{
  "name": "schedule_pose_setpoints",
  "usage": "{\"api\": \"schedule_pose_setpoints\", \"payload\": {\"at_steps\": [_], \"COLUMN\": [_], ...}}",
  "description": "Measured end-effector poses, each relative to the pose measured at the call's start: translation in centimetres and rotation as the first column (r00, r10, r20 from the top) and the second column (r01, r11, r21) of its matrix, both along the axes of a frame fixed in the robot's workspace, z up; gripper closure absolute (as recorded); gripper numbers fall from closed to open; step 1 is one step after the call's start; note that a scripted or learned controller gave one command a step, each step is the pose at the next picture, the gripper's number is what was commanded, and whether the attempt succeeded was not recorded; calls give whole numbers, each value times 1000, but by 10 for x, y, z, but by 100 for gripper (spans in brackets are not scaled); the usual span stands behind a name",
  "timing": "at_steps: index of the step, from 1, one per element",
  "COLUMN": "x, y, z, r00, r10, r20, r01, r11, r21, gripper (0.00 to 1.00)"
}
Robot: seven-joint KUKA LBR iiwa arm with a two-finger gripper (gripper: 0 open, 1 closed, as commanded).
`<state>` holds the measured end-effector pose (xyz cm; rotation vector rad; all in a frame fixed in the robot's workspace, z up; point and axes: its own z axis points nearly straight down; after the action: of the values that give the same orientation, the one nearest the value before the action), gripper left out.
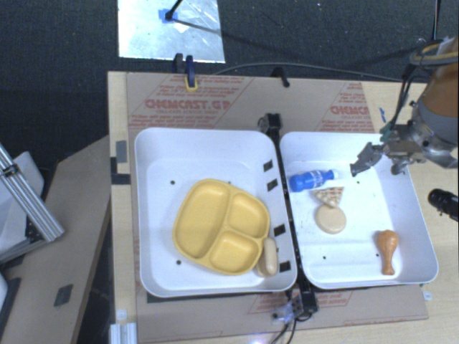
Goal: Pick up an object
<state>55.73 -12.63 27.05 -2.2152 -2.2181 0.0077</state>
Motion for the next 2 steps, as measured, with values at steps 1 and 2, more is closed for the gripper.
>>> {"api": "schedule_pose_setpoints", "payload": {"at_steps": [1, 2], "x": [2, 1], "y": [0, -6], "z": [5, -55], "r00": [1000, 1000], "r10": [2, -1], "r20": [10, 6], "r01": [-2, 1], "r11": [1000, 1000], "r21": [-1, -1], "gripper": [0, 0]}}
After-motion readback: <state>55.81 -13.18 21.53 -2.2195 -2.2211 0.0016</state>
